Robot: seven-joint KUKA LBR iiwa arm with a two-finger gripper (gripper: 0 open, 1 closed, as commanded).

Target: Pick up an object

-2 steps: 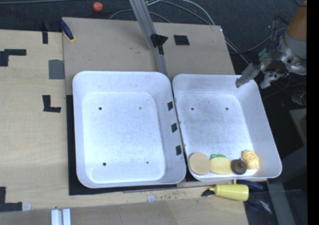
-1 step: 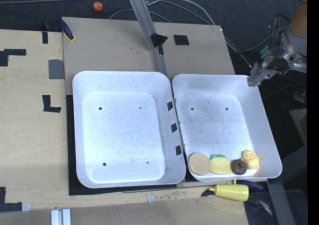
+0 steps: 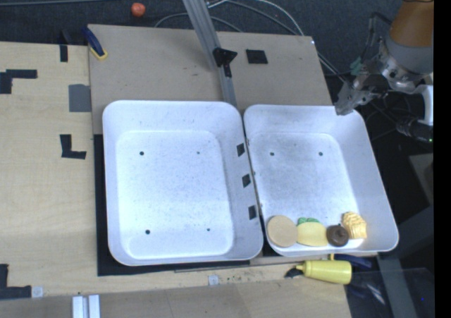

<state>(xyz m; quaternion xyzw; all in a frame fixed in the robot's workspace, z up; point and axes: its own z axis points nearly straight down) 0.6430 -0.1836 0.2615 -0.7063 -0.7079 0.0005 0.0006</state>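
At the right bin's near wall: four small things lie in a row, touching or nearly so.
Row, left to right: a tan disc [image 3: 281, 230], a pale yellow lump [image 3: 311, 234] with a green bit [image 3: 307, 221] at its top edge, a dark brown ring [image 3: 337, 236], a ridged yellow piece [image 3: 354, 225].
Right bin [image 3: 352, 161]: white, shallow; the rest of its floor is bare speckled plastic.
Left bin [image 3: 120, 168]: white, set beside the right one, their rims touching along the middle.
Gripper [image 3: 345, 104]: over the right bin's far right corner, well apart from the row; too small and dark to tell whether it is open or closed; nothing seen in it.
Arm [image 3: 412, 24]: orange band and grey wrist at the upper right, outside the bin.
Around: a yellow-handled tool [image 3: 325, 271] on the bench just below the right bin; a grey metal bar [image 3: 204, 24] slanting down to the gap between the bins; white cables [image 3: 261, 10] behind; an orange ball [image 3: 138, 8] far back left.
In the way: the near wall stands just beside the row.
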